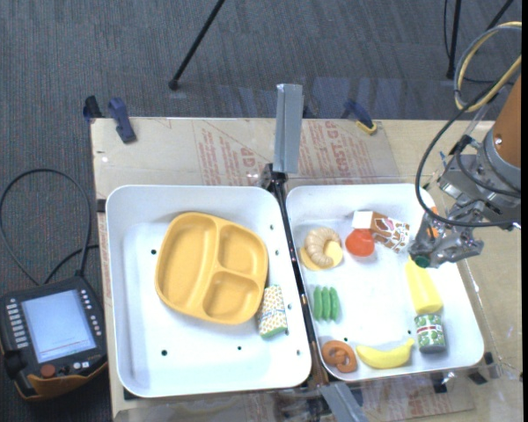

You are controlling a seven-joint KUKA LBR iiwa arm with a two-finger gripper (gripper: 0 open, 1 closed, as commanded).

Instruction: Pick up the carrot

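My gripper [437, 251] hangs low over the right edge of the right bin [383, 199], just above the top end of a yellow block [424, 290]. A small orange patch [432, 230] shows against the gripper's body; whether it is the carrot is unclear. An orange-red round piece [361, 243] lies in the bin's upper middle, about 90 pixels left of the gripper. No long carrot shape is plain to see among the toy foods.
The right bin also holds a croissant [323, 247], a white cube [363, 220], a patterned box [391, 231], green pods [326, 302], a pretzel [339, 354], a banana [385, 355] and a green can [430, 333]. The left bin [128, 323] holds a yellow divided plate [213, 266] and a wrapped pack [272, 310].
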